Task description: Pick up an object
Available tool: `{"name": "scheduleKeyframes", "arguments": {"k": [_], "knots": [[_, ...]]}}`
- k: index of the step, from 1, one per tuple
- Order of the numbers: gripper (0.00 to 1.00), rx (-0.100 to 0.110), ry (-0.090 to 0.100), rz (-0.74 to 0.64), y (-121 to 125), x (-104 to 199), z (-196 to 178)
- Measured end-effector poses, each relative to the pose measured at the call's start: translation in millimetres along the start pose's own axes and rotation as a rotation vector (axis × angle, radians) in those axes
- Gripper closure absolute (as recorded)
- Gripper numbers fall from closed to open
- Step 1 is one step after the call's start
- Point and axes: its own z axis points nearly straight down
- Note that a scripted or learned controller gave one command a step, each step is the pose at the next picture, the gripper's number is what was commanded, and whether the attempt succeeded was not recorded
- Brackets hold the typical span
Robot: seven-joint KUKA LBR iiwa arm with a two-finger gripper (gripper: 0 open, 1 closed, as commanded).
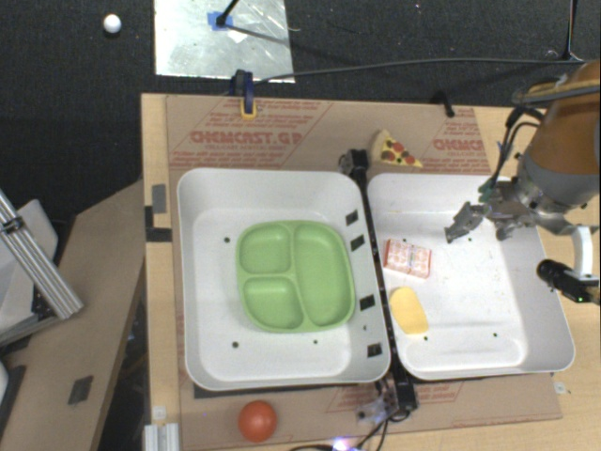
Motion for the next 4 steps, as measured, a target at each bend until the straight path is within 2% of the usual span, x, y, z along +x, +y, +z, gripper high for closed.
{"name": "scheduleKeyframes", "arguments": {"k": [1, 3, 4], "knots": [[0.0, -0.013, -0.002, -0.003, 3, 0, -8], [0.0, -0.009, -0.001, 0.0, -4, 3, 84], [0.0, -0.016, 0.001, -0.001, -1, 3, 106]]}}
